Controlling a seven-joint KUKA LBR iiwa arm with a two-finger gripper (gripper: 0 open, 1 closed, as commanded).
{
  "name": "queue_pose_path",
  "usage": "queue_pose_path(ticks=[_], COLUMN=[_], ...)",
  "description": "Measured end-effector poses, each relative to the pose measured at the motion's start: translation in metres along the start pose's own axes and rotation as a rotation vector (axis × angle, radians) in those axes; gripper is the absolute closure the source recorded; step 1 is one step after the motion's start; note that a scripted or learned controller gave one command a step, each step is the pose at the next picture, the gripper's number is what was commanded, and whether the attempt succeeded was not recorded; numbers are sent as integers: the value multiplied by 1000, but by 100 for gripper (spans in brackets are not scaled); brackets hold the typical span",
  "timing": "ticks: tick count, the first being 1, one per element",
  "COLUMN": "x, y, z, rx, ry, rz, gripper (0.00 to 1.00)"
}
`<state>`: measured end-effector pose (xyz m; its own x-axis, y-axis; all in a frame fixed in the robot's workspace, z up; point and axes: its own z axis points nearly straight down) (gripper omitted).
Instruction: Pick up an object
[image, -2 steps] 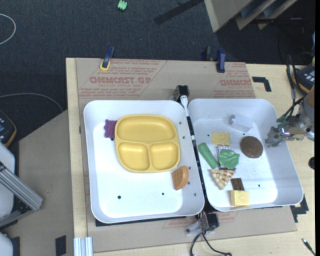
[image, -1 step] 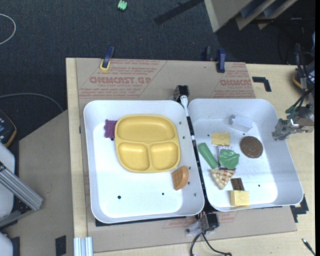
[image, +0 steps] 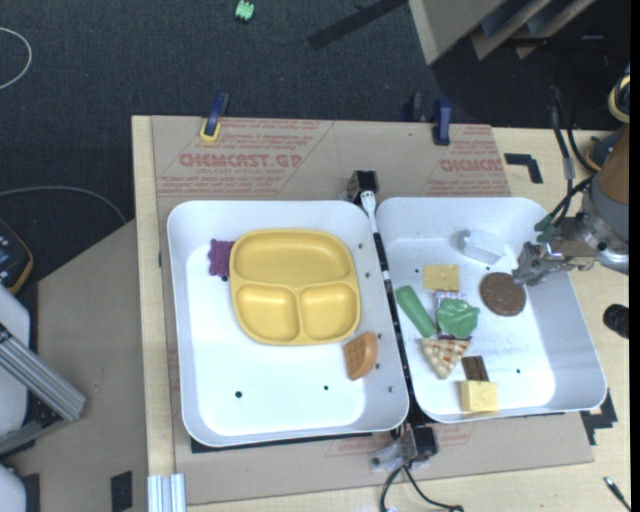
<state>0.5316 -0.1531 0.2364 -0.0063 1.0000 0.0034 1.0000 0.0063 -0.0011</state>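
Observation:
The right bin (image: 575, 340) holds several small food toys: a brown round cookie (image: 502, 295), a yellow square cracker (image: 441, 277), a green pod (image: 414, 310), a green leafy piece (image: 458, 318), a pizza slice (image: 443, 353), a dark brown block (image: 474, 367), a yellow block (image: 480, 396) and a pale clear piece (image: 481, 246). My gripper (image: 530, 265) hangs low over the right bin's upper right part, just up and right of the cookie. Nothing shows held in it.
The left bin (image: 200, 370) holds a yellow divided plate (image: 295, 285), a purple piece (image: 220, 257) at the plate's left edge and a brown bread piece (image: 361, 354) near the shared wall. Clamps (image: 211, 120) sit on the board's far edge.

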Motion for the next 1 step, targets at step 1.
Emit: queue_pose_path(ticks=[1], x=[41], y=[-12], z=[1], rx=[1], ry=[0], rz=[2], gripper=[100])
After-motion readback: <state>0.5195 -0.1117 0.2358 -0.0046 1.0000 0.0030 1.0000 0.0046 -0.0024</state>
